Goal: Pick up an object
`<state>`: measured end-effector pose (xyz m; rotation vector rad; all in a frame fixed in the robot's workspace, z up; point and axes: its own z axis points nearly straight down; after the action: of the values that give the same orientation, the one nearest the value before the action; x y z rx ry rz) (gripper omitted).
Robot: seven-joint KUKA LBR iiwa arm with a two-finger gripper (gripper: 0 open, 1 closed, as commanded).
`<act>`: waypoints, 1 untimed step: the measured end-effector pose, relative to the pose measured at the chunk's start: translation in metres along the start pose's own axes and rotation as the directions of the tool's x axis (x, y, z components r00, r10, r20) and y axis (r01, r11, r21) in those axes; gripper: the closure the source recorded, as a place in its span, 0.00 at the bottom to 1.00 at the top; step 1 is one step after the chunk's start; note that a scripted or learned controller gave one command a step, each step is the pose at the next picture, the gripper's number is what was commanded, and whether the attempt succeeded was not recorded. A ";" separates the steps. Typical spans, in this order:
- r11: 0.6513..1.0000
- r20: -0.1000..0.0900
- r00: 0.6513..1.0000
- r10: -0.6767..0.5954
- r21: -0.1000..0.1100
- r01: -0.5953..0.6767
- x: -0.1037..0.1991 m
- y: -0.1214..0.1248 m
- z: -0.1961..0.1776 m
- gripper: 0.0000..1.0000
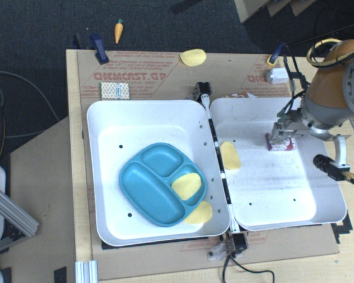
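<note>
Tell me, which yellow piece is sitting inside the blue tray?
The yellow piece in the blue tray's small right compartment. The others lie elsewhere: beside the tray, in the right bin, on the bench.

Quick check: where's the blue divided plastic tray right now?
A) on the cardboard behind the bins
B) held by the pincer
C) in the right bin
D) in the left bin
D. The blue divided plastic tray lies flat on the floor of the left white bin, with a pale yellow rounded piece sitting in one of its compartments, while the pincer is over the right white bin.
</note>
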<state>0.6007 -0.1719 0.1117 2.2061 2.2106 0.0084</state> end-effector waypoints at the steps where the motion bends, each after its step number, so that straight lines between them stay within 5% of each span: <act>1: 1.000 -0.010 1.000 0.003 0.019 -0.003 -0.009 -0.063 -0.010 1.00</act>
<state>0.5379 -0.1811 0.1204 2.2237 2.2222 -0.0013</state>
